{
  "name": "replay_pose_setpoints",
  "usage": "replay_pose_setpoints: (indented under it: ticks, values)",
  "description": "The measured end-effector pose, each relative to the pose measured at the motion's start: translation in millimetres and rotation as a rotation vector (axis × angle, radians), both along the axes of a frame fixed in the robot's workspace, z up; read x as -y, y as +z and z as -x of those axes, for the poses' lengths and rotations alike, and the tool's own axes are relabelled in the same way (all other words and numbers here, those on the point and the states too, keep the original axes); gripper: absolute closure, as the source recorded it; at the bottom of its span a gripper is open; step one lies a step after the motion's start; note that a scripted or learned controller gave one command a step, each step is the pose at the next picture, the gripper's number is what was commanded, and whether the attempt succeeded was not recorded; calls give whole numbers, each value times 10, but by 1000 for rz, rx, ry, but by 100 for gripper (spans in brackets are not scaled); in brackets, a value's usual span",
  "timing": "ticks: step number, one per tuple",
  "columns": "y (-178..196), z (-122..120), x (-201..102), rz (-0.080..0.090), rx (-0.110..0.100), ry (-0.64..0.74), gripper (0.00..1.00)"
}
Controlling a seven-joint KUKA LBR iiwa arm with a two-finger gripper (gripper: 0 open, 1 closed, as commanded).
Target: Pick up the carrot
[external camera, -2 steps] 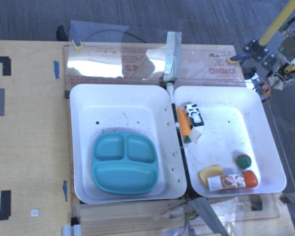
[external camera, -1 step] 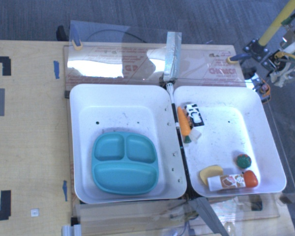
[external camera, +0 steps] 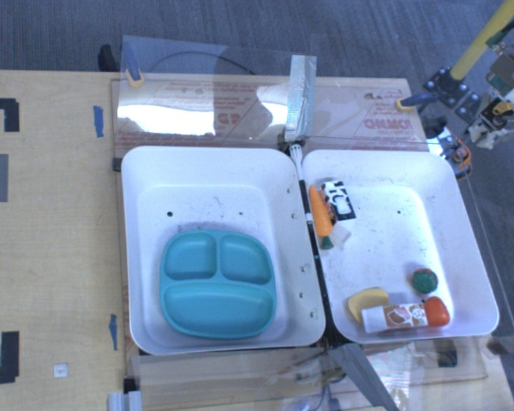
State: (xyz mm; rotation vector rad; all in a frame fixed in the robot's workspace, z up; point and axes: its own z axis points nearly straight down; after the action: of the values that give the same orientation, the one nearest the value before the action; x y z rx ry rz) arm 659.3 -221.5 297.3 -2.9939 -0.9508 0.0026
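Note:
The carrot (external camera: 319,211) is a slim orange piece with a green tip at its near end. It lies lengthwise against the left wall of the right bin (external camera: 463,229), close to the divider between the two bins. A small black-and-white block (external camera: 337,200) touches its right side, and a pale scrap (external camera: 339,237) rests by the green tip.
The near right corner of the right bin holds a yellow piece (external camera: 367,299), a white packet (external camera: 394,317), a red-orange ball (external camera: 437,312) and a green ball (external camera: 425,280). A teal divided plate (external camera: 217,282) fills the near half of the left bin (external camera: 146,187). Black clamps and a yellow rod (external camera: 484,37) stand beyond the far right corner.

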Motion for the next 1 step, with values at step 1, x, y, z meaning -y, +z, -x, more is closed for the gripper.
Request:
replay_pose_setpoints:
  ticks: [1]
  values:
    - [-66,70,13,-2,-2,-260,100]
